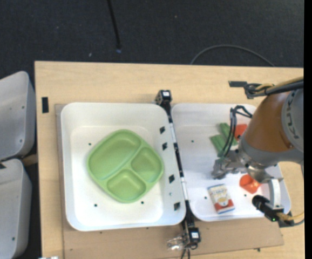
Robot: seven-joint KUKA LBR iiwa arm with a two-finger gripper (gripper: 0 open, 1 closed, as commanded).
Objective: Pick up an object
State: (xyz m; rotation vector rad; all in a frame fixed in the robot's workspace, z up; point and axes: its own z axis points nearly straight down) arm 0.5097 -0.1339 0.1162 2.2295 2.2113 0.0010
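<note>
Evidently the pick is not yet made. The arm (269,128) reaches in from the right edge of the frame and bends down over the right bin (199,123), its gripper (223,169) low near the bin's middle; the wrist covers the tips, so whether they are apart or together I cannot tell, and nothing shows as held. Candidates lie close around it: a green object (219,136) just above, partly under the arm; a small orange piece (248,184) to the lower right; and a small carton (220,198) at the lower centre of that bin. The left bin (75,123) holds a green divided plate (124,165), well apart. Closing, lifting and clearing the bin all remain.
</note>
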